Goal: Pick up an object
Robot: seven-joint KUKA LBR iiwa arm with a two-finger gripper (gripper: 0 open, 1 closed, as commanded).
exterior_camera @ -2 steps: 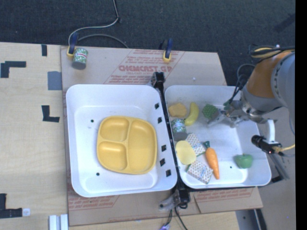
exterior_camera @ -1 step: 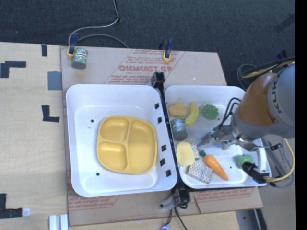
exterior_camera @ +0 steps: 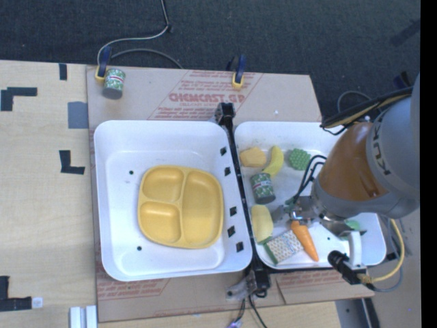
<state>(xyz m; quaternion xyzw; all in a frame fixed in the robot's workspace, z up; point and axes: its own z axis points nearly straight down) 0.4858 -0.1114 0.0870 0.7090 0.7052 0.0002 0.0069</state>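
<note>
1. The arm (exterior_camera: 382, 162) enters from the right edge of the view, its bulky grey body filling that side.
2. An orange band (exterior_camera: 348, 166) wraps the arm above the wrist.
3. The wrist points down and to the left.
4. The claw (exterior_camera: 297, 210) sits at the wrist's lower left end, largely hidden beneath it.

The big arm (exterior_camera: 369, 169) covers the right side of the right bin (exterior_camera: 311, 130). The picture's edge cuts the arm off.
</note>
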